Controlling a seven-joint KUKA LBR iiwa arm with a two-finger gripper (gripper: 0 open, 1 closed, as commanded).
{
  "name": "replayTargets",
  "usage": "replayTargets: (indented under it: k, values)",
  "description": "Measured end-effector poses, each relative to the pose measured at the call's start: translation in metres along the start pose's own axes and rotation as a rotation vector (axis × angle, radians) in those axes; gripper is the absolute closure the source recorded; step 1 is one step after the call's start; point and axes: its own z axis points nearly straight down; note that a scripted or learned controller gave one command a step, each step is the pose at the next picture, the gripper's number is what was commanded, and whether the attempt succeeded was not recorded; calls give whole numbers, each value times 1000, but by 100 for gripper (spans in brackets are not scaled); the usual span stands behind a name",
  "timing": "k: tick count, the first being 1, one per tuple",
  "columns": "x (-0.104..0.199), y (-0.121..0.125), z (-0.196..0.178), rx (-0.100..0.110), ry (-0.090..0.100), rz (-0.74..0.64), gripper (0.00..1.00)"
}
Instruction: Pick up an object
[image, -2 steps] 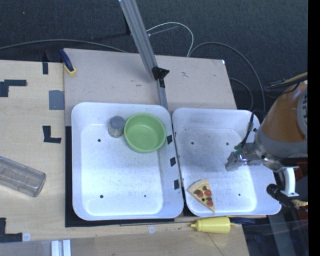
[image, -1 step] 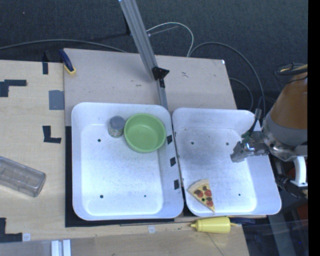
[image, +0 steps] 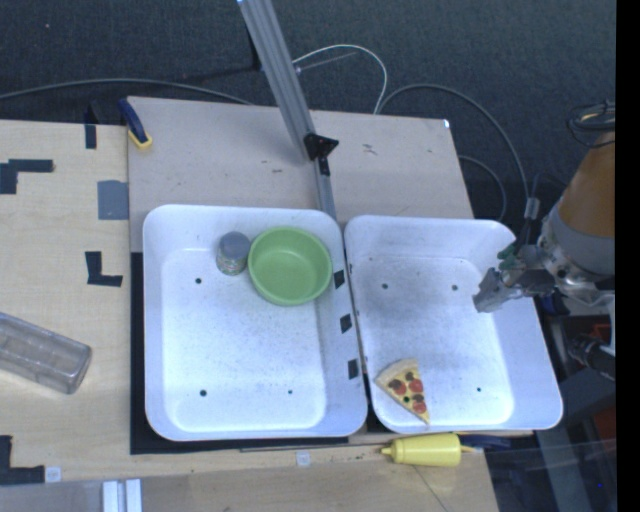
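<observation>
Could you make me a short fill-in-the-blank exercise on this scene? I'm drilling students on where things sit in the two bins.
1. The green bowl sits in the ____ bin as the camera sees it.
2. The pizza slice lies in the right bin, near its ____ edge.
3. Touching the bowl's left side stands a small grey ____.
4. The yellow bottle lies ____ the bins, on the bench.

Missing words: left; front; can; outside
</observation>
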Motion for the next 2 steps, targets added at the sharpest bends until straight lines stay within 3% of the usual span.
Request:
replayTargets:
  k: [2]
  values:
    - [101, 14, -8, 4, 3, -5, 100]
